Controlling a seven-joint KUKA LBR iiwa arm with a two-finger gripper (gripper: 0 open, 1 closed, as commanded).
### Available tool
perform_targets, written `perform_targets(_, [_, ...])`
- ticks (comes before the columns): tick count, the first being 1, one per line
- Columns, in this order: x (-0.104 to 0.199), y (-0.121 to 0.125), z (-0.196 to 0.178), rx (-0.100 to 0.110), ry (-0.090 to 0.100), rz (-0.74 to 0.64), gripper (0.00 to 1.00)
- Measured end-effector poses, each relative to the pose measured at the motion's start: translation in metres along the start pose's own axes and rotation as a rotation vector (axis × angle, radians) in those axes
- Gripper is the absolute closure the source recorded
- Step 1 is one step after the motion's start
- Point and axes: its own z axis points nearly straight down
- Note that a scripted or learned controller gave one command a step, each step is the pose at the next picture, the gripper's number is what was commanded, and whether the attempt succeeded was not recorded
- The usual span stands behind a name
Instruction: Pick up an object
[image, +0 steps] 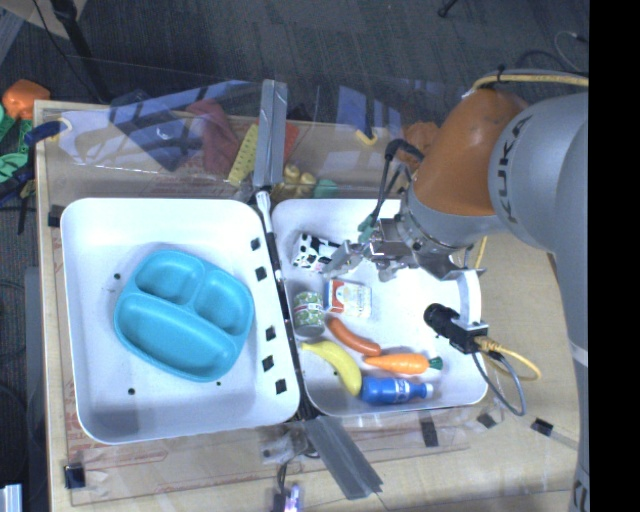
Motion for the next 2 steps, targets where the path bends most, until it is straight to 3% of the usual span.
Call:
perform_targets(1, [-0.020,-0.010,0.133,-0.002,0.000,-0.188,0.00])
perform_targets(2, [-0.027,-0.071,0.131,-0.005,-0.001,-0.305,0.00])
